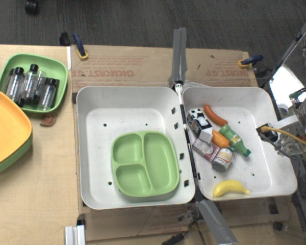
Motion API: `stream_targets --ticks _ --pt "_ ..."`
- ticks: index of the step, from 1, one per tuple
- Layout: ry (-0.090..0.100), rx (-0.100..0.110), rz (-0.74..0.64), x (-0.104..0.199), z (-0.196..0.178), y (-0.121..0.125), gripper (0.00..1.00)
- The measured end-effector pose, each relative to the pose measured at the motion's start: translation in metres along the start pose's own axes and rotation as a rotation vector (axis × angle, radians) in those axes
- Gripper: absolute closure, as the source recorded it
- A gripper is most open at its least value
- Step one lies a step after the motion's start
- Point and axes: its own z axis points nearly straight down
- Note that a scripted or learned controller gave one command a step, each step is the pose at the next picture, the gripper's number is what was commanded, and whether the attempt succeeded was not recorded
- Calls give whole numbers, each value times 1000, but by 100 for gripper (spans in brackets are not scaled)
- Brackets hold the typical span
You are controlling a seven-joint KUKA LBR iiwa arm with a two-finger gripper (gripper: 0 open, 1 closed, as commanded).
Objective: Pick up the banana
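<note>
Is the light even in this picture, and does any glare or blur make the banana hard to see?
Camera view: the light is soft and even, and the banana shows a clear outline with only a faint shadow on the floor of the right bin. Camera view: a bright glare patch lies outside that bin's right rim, apart from the banana.

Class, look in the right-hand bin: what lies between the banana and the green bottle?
In the camera view, a small can lies between the green bottle and the banana; bare bin floor separates can and banana.
</note>
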Motion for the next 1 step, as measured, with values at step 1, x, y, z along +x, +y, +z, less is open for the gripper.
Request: stream_targets --ticks 1 --pt "-2 2 -116 37 64 -66 100"
